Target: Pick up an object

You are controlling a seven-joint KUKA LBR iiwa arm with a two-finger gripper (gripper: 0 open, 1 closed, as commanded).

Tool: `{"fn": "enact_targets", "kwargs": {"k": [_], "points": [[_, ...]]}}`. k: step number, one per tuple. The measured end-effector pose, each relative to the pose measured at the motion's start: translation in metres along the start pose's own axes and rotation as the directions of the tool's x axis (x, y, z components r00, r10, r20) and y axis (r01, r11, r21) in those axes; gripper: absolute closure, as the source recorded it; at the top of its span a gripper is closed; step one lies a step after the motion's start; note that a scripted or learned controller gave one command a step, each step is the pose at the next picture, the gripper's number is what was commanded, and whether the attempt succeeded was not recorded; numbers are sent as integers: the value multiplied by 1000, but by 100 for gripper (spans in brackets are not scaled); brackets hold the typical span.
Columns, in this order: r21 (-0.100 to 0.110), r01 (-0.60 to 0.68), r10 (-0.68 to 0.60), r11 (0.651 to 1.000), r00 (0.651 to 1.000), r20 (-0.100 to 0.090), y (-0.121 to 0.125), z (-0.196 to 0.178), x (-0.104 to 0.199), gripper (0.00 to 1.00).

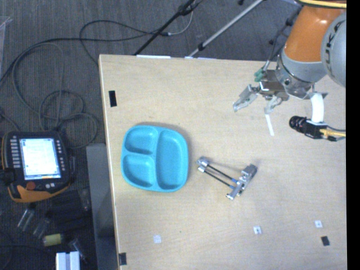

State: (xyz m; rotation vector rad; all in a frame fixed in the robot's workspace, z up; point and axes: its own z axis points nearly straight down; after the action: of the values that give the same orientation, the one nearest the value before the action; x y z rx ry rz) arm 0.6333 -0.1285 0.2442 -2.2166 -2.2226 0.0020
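Observation:
A blue three-compartment plate (156, 157) lies left of centre on the tan bench top, with nothing in it. To its right rests a metal hinged tool (228, 178) with two thin rods and a blocky head, lying flat. My gripper (252, 108) hangs at the upper right below the orange wrist band, above bare bench, well up and right of the metal tool. Its two fingers are spread apart and nothing sits between them.
A thin white strip (270, 127) lies just below the gripper. A black and yellow cable fitting (308, 125) sticks out at the right. Small black and white markers dot the bench. A teach pendant (36, 159) and cables lie on the floor beyond the bench's left edge.

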Motion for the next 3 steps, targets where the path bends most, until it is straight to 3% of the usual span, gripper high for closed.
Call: {"fn": "enact_targets", "kwargs": {"k": [1, 2, 3], "points": [[-1, 70, -70, 998, 998, 3, -65, -29, -55, 0], [-3, 64, -64, 998, 998, 3, -102, -138, -24, 0], [2, -124, 124, 992, 992, 0, -150, -11, 4, 0]]}}
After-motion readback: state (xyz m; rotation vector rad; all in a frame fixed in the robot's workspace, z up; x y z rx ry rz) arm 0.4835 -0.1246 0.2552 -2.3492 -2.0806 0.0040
